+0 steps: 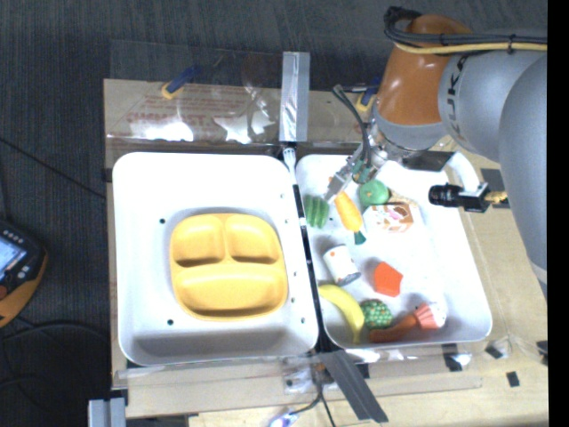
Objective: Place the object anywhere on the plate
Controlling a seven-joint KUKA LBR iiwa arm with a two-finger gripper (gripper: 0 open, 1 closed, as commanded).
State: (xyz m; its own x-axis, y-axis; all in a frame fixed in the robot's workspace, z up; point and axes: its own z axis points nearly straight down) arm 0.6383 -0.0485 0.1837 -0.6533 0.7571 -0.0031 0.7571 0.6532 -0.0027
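Your gripper hung low over the right bin, its tips just above the corn and beside the green pepper. I could not tell how it was set. The yellow plate lay in the left bin, well apart from the toys.

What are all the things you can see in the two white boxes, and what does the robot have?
plate: 1, yellow, three sections, left bin
bins: 2, white, side by side
banana: 1, yellow, right bin, front
orange block: 1, right bin, middle
white cylinder: 1, left of the block
corn-like toy: 1, yellow, under the claw
green leafy toy: 1, by the divider
arm: 1, grey and orange, from the right
claw: 1, over the right bin
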